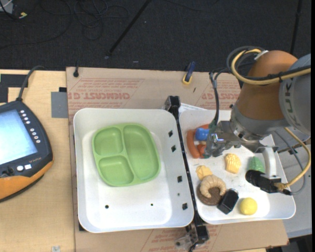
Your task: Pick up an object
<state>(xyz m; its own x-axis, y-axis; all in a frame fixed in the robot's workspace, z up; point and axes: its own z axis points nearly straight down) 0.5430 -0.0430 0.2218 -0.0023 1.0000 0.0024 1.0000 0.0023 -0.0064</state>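
- The grey arm (pixel 291 106), with its orange band (pixel 262 83), reaches in from the right over the right bin (pixel 275 206).
- The claw (pixel 214 142) hangs low over the upper left part of that bin, just beside a blue piece (pixel 201 133) and an orange piece (pixel 193 144). The claw's own body hides its tips, so I cannot tell whether it is wide or narrow. Nothing can be seen gripped in it.
- The blue piece lies on the upper end of the orange piece, touching it, and both sit close to the bin's left wall.
- A yellow corn cob (pixel 232 163) lies near the bin's middle, below and right of the claw.
- A small yellow chunk (pixel 203 170) lies left of the corn cob, with a brown ring-shaped pastry (pixel 210 188) just below it.
- A black block (pixel 228 201) lies tilted against the pastry's right side, and a yellow ball (pixel 248 206) sits just right of the block.
- A green piece (pixel 255 164) lies right of the corn cob, partly hidden by the arm's fittings.
- The left bin (pixel 92 198) holds a green divided tray (pixel 127 154) with three compartments, lying flat in its upper middle.
- Both bins rest on a cardboard sheet (pixel 121 91) on the worktop (pixel 47 209). A blue and yellow clamp (pixel 188 73) grips the sheet's far edge.
- A handheld control panel (pixel 16 146) with a lit screen lies on the worktop, well left of the bins.
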